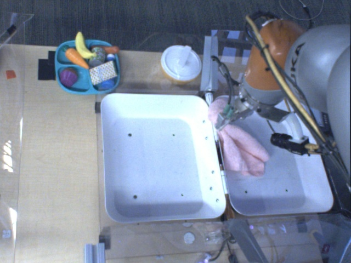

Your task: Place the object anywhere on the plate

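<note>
1. The pink cloth (241, 147) lies crumpled in the right bin (307, 196), against its wall at about nine o'clock, one end lifted toward the arm.
2. The end effector (230, 113) sits at that raised end, at the cloth's eleven o'clock; whether it grips the fabric I cannot tell.
3. The blue plate (60, 64) of toy food stands on the desk (49, 163), well apart at ten o'clock, so a long carry likely remains.
</note>
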`<state>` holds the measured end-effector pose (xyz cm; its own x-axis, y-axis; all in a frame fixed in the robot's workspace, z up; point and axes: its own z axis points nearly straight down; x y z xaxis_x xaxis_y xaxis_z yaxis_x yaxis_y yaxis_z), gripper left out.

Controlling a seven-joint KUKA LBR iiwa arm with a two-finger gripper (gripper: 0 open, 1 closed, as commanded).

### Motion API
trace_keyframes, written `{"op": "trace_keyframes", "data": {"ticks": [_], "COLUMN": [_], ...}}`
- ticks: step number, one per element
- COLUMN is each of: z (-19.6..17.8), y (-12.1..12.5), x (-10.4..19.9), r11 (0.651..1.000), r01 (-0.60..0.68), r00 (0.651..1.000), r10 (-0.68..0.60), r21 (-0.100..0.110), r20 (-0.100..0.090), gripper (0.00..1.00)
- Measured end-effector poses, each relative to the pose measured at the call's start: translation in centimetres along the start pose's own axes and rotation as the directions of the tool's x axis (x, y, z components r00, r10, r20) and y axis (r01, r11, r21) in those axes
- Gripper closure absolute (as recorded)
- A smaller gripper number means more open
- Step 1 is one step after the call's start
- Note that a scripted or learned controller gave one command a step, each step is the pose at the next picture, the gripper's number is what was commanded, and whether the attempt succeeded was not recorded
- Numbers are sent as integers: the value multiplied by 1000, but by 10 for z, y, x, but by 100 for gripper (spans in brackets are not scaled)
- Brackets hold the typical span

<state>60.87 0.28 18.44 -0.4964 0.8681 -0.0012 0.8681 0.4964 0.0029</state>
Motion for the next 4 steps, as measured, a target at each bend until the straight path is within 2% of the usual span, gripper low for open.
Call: {"op": "trace_keyframes", "data": {"ticks": [1, 2, 3, 4], "z": [-40, -33, -44, -50], "y": [2, 25, 45, 65], "x": [0, 54, 107, 149], "r11": [1000, 917, 689, 494], "r01": [5, 398, 724, 870], "r00": [1000, 917, 689, 494], "r10": [-5, -398, -724, -870], "r21": [0, -1, -2, -3], "r20": [0, 0, 0, 1], "gripper": [100, 100, 100, 100]}}
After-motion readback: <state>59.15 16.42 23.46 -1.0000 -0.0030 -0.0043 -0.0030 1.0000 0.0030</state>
